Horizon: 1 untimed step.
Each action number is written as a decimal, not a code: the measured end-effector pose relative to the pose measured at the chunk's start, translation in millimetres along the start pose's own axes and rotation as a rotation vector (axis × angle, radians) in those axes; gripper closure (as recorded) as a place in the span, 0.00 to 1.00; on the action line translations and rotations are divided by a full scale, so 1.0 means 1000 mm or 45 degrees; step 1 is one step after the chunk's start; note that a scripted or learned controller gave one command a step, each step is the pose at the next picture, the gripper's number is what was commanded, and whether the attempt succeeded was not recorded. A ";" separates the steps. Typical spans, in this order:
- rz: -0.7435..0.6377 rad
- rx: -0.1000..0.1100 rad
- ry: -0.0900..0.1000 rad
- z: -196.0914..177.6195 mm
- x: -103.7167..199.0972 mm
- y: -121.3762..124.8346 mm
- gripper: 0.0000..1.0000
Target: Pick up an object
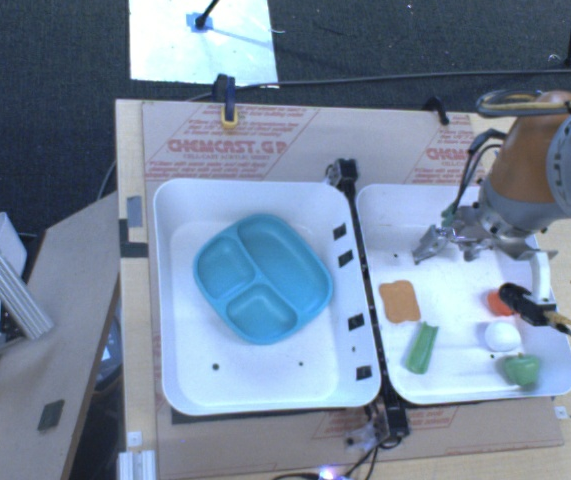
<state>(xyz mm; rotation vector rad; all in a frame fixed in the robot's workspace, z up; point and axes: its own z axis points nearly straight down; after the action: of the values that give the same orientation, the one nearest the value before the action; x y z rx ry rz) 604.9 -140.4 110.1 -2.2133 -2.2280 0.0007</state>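
Looking down from the fixed camera, the grey two-finger gripper (427,245) is seen poised low in the right white plastic bin (465,383), its fingers spread and empty. Candidate objects are scattered below it: an orange flat rectangular piece (400,301), a green cylindrical stick (422,348), a white round ball (502,336) and a green rounded lump (521,369). Bare floor is left around the orange piece. The blue divided plastic plate (262,277) is kept apart in the left white bin (185,368).
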 end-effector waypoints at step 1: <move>0.004 -0.001 0.000 0.027 0.000 0.001 0.00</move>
<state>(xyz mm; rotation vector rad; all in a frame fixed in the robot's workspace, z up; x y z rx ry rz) 605.4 -140.0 83.6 -2.2169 -2.2254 0.0003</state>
